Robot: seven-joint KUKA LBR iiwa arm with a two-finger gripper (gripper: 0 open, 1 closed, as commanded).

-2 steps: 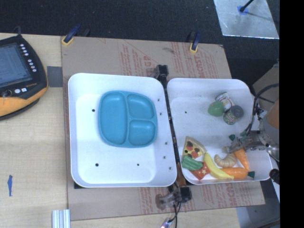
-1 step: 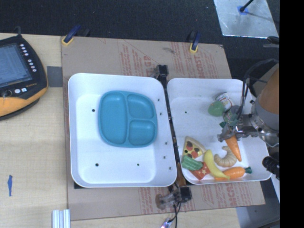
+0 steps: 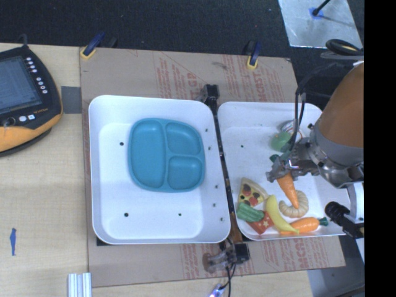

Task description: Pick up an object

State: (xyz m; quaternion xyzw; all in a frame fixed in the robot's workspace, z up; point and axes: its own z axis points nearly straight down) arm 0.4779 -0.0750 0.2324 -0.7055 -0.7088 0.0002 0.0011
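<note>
While the gripper (image 3: 286,167) hangs low over the middle of the right bin (image 3: 247,122), the step in hand is judged to be the grasp itself. The thick end of an orange toy carrot (image 3: 287,189) is seen right at the gripper's tip, with its point aimed at the near edge. Whether the gripper is open or closed on the carrot cannot be told, as the parts are dark and run together at this slant. No hold is claimed.

A green toy (image 3: 280,141) lies just on the far side. A banana (image 3: 278,215), a pizza slice (image 3: 250,193) and a second carrot (image 3: 306,225) are crowded in the near part of the bin. The left bin (image 3: 102,166) holds a blue divided plate (image 3: 167,154).

Next move, as judged: closure confirmed on the carrot's thick end, then a straight lift. A tapered, smooth body is likely to be squeezed out, so a slip should be expected.
</note>
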